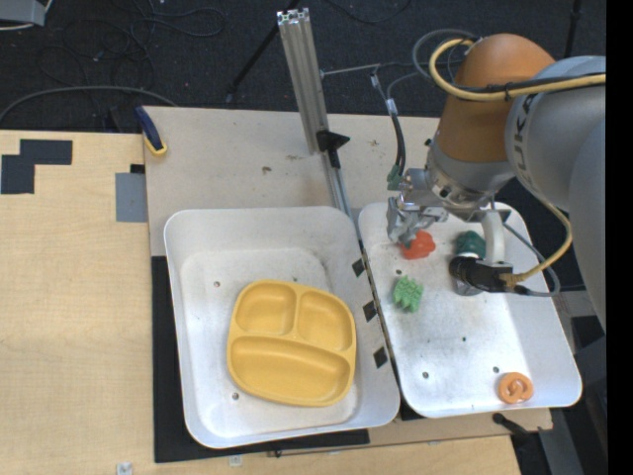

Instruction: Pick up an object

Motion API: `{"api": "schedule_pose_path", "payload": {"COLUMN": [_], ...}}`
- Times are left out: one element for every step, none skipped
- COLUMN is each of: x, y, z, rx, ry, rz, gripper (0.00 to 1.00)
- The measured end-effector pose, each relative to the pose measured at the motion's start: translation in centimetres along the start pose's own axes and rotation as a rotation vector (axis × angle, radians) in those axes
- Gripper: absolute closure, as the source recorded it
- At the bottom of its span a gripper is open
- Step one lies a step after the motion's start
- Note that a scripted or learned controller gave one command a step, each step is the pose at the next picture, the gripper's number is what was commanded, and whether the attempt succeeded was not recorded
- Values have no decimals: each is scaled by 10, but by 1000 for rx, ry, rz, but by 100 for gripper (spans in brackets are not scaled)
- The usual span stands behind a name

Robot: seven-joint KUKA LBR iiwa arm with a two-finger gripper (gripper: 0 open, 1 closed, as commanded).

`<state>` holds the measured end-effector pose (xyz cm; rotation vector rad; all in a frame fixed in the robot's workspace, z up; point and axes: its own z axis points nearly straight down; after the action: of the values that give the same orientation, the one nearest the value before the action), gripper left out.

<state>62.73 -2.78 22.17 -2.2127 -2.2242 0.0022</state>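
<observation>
Red, small and lumpy object (pixel 418 245) right of frame centre — long axis unclear — just under gripper (pixel 405 224), finger state hidden.

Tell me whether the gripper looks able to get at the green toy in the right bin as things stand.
Probably yes. The green toy lies apart from the other things on the bin floor, with nothing over it. The gripper hangs just above it in the picture, by the red object, so a short move should bring it there.
</observation>
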Motion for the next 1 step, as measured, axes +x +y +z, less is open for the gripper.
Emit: {"api": "schedule_pose_path", "payload": {"x": [55], "y": [-10], "z": [-9], "rx": [0], "ry": [1], "rz": [-1], "gripper": [100]}}
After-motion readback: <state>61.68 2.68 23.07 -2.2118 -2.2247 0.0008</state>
